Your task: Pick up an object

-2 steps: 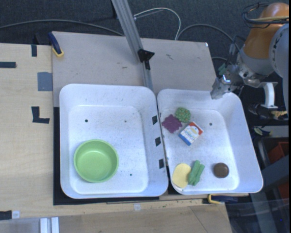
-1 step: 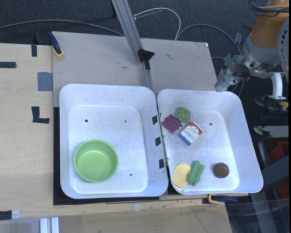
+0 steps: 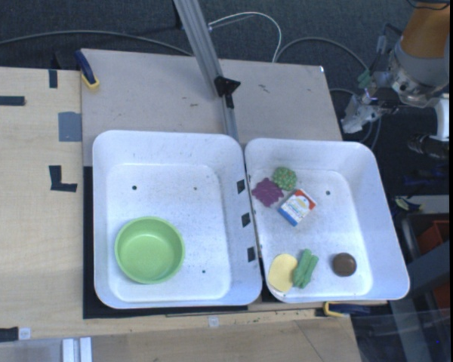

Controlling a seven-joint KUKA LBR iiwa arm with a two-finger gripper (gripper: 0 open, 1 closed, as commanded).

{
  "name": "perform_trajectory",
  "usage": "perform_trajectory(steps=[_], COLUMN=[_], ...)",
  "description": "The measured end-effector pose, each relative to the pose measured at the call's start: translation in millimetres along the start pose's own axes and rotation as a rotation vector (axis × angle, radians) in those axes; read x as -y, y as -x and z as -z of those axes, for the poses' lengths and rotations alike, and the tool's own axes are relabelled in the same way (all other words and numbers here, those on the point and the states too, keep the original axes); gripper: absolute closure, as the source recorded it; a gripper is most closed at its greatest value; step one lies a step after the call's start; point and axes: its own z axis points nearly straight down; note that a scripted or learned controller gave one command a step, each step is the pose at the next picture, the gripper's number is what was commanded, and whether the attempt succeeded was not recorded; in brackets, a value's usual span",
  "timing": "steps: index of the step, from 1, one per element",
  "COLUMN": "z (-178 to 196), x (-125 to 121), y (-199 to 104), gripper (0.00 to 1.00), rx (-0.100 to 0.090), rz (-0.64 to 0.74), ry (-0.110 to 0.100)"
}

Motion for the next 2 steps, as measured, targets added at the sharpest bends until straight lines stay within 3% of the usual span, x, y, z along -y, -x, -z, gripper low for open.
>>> perform_trajectory(steps=[2], z=[-8], x=[35], y=[-94], gripper=[1.00], rx=[-0.002], rz=[0.003], ry=[-0.005])
